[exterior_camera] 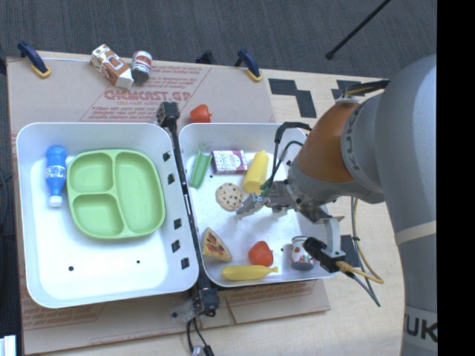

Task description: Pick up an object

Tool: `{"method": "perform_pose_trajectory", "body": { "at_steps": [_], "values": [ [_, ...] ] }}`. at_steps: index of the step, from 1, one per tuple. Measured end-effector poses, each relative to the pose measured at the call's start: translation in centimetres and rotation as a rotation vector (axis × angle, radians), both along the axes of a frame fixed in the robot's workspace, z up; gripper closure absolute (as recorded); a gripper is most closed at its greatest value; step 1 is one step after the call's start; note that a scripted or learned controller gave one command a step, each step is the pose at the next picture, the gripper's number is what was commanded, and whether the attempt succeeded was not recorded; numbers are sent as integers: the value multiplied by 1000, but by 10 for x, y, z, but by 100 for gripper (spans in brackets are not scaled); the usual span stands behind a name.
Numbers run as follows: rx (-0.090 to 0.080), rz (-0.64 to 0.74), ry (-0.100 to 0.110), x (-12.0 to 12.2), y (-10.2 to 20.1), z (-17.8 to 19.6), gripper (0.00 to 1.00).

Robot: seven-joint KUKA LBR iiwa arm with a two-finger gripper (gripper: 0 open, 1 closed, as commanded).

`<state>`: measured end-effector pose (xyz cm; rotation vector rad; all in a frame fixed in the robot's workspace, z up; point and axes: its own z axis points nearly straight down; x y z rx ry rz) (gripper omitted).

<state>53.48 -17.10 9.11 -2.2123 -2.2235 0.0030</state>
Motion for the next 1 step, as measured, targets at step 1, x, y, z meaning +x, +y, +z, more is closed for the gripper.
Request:
{"method": "perform_pose_trajectory", "body": {
  "at_steps": [1],
  "values": [
    [0,4,0,1,0,11,100]
  ]
}}
